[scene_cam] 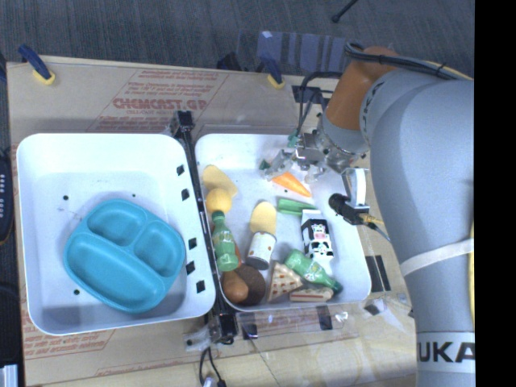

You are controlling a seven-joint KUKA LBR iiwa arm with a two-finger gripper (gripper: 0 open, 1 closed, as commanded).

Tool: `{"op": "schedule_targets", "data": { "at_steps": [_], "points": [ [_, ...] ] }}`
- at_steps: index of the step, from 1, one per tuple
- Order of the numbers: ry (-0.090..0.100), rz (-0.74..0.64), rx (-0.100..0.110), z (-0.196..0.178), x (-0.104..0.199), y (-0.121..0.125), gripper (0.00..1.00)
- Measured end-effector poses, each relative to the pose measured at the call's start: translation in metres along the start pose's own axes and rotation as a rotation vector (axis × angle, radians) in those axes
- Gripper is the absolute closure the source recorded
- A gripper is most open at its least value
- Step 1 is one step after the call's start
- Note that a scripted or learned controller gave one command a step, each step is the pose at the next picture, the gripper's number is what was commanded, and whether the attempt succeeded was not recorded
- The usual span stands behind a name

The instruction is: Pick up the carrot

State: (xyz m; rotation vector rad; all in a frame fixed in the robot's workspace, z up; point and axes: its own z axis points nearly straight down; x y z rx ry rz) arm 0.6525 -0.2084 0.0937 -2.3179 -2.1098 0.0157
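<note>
The grey arm's gripper (292, 161) hangs just above the small orange carrot (291, 185); finger state seemingly unreadable here.

Fingers (282, 161) just above carrot (291, 185) — right bin (242, 147), blue plate (123, 252) left

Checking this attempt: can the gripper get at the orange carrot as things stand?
Probably yes. The gripper sits just above the orange wedge-shaped carrot, which lies on bare floor of the right white bin, nothing over it.
</note>
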Motion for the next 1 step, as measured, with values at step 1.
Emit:
{"op": "schedule_targets", "data": {
  "at_steps": [1],
  "points": [
    [-0.001, -0.012, -0.003, -0.0138, 0.0024, 0.0023, 1.00]
  ]
}}
